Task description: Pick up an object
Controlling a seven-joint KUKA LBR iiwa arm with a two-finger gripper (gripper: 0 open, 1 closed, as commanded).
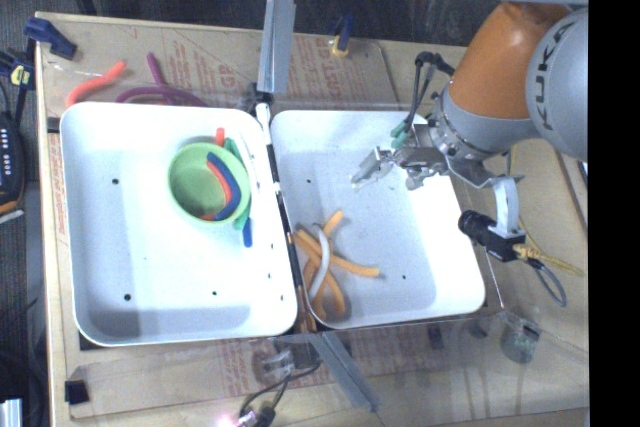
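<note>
My gripper (368, 167) hangs over the back middle of the right bin (440, 265), fingers pointing left and standing open with nothing between them. A heap of orange curved sticks (345, 263) and a pale grey tube (319, 277) lies in that bin's front left corner, well below and left of the gripper. In the left bin (120, 255) a green bowl (200, 183) holds red, blue and orange curved pieces. A small blue piece (247, 234) pokes out by the bowl's front rim.
A grey metal bar (275, 40) rises behind the seam between the bins. An orange cord (95, 85) and a purple cord (160, 95) lie on the bench behind the left bin. A blue clamp (345, 28) sits at the back edge.
</note>
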